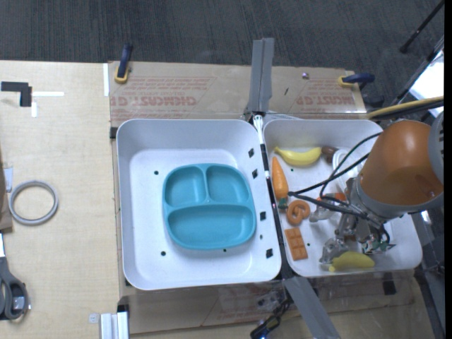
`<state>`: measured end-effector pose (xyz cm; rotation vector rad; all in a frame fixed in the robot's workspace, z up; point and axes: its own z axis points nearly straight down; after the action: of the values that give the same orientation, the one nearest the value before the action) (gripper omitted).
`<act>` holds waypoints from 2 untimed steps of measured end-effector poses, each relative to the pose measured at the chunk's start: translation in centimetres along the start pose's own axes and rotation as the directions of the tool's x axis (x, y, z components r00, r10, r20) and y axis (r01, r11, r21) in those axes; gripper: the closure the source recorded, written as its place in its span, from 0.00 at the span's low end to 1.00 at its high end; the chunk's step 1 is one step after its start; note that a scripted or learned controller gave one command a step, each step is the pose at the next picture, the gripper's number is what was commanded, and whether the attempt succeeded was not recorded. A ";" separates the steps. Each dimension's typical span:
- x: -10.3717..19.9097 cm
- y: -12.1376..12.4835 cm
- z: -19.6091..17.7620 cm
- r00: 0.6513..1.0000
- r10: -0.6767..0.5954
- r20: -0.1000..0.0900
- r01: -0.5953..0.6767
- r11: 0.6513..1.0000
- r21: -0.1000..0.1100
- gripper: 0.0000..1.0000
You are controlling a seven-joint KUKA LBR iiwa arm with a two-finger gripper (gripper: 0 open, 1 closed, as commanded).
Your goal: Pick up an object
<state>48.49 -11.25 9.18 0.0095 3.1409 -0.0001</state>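
The right bin (402,254) holds a yellow banana (298,155), an orange carrot (280,179), a pretzel-shaped piece (298,212), an orange waffle bar (295,244) and a second yellow fruit (352,261) near its front wall. A brown item (328,150) lies beside the banana. My gripper (333,248) hangs low in the front of this bin. It is just left of and above the yellow fruit and right of the waffle bar. The orange wrist band (399,164) and cables hide the bin's right half.
The left bin (138,210) holds a blue divided plate (210,205). A grey bar (260,76) runs back from the seam between the bins. On the bench to the left lie a tape roll (32,202) and scissors (13,299). Clamps (123,66) hold the cardboard.
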 end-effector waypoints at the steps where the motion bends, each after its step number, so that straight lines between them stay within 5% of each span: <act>1: -4.9 1.6 0.0 0.997 0.082 0.002 -0.082 0.997 0.000 0.00; 2: -10.3 -0.5 -0.1 0.992 0.125 0.004 -0.125 0.992 0.000 0.00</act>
<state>58.78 -11.83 9.27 0.2060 3.1306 -0.0007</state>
